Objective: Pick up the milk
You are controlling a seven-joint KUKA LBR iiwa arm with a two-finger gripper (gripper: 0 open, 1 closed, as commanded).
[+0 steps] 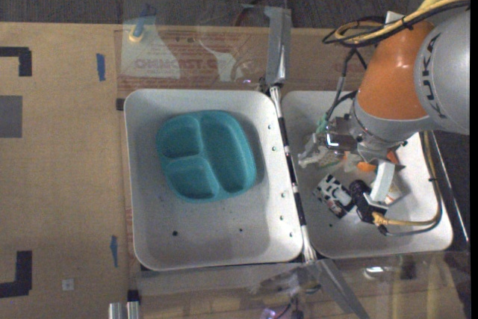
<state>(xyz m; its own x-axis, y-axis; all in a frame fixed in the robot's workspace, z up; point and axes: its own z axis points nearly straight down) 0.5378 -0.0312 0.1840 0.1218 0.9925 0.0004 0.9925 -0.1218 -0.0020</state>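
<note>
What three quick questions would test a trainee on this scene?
1. True or false: the teal divided plastic plate lies in the right shallow white bin.
2. How many compartments has the plate? A two, B three, C four.
3. Over which bin does the grey arm with the orange band reach?
Key: 1 false, it lies in the left shallow white bin; 2 B; 3 the right bin.

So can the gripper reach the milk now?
Probably yes. The gripper hovers over the right bin, close beside what looks like the milk, and nothing lies on top of it.
</note>
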